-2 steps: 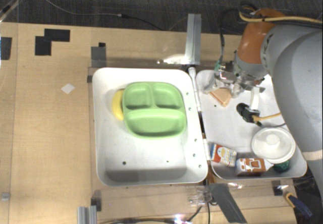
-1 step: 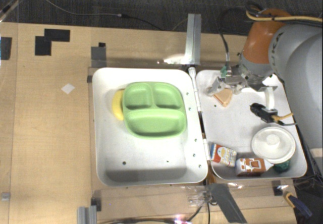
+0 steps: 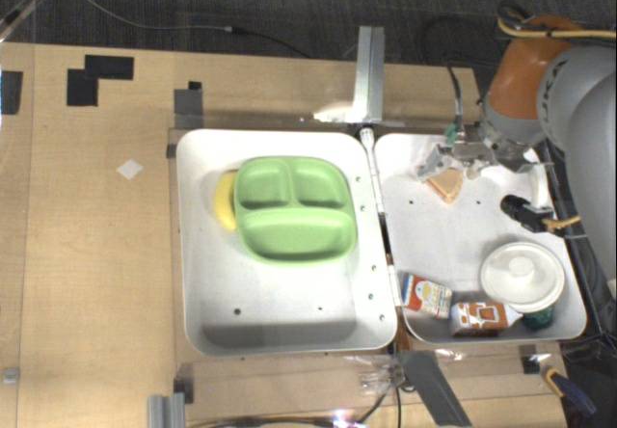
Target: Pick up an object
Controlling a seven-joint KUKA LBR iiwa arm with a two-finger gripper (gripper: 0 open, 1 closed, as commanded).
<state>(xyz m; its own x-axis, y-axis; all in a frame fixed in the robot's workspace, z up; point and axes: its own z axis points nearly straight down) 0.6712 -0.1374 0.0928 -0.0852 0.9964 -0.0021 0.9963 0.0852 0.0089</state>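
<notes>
Gripper (image 3: 445,162) low at far end of right white bin (image 3: 482,253), just above tan wedge-shaped object (image 3: 445,186); finger state: cannot tell; green divided plastic tray (image 3: 293,207) in left bin (image 3: 207,291).

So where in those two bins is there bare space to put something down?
Left bin: the floor in front of the green tray. Right bin: the middle, between the tan wedge and the white bowl. The right bin's front edge is crowded with the cartons.
</notes>
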